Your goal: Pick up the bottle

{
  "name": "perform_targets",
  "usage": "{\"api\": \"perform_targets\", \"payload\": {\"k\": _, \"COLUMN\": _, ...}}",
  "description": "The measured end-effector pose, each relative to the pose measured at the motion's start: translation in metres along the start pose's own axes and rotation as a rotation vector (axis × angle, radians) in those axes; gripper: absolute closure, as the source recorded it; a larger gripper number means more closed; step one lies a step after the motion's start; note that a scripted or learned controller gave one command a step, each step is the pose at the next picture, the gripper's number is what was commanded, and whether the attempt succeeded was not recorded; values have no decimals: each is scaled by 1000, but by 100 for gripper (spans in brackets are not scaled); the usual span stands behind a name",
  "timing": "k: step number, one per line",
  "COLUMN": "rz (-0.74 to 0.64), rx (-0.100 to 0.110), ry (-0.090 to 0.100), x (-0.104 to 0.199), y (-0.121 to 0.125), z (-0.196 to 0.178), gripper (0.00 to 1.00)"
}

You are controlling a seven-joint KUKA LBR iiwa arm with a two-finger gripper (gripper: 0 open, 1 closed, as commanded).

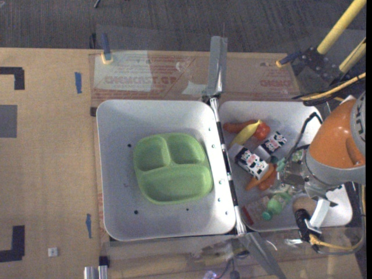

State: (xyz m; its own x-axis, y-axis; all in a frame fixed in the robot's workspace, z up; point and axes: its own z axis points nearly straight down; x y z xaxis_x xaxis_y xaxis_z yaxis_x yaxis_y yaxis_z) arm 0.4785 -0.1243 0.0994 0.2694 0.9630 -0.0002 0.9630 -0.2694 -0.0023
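The desk (46,156) is light brown wood, with black marks and small blue tape bits on its left part; behind it the floor (174,7) is dark grey carpet.

The left bin (116,127) is white and shallow; in it lies a green plate (172,168) with three parts, two small ones at the back and one big one at the front; it sits flat near the middle of the bin, a bit to the right. A clear sheet (145,74) with red letters lies behind the bins.

A grey rail (217,68) runs between the two bins at the back.

The right bin (331,214) holds a crowd of small things. At the back lies a yellow banana (245,132) touching a red toy (263,131); just in front are two small white boxes with black spots (251,162), side by side; an orange carrot (263,182) lies just in front of them. The bottle (274,205) is clear with a green cap; it lies on its side near the front of the right bin, cap end toward the front left, just left of the arm.

The arm (340,144) is grey with a big orange band; it comes in from the right and hangs over the right side of the right bin. The end effector (293,182) is low over the things, just above and right of the bottle; I cannot tell if its fingers are apart or together, and I cannot tell if it touches the bottle. Yellow poles (343,19) stand at the back right.
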Motion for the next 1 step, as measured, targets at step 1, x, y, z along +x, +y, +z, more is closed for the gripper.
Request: {"api": "perform_targets", "payload": {"k": 1, "rz": -203, "rx": -3, "ry": -1, "x": 27, "y": -7, "z": -33, "gripper": 100}}
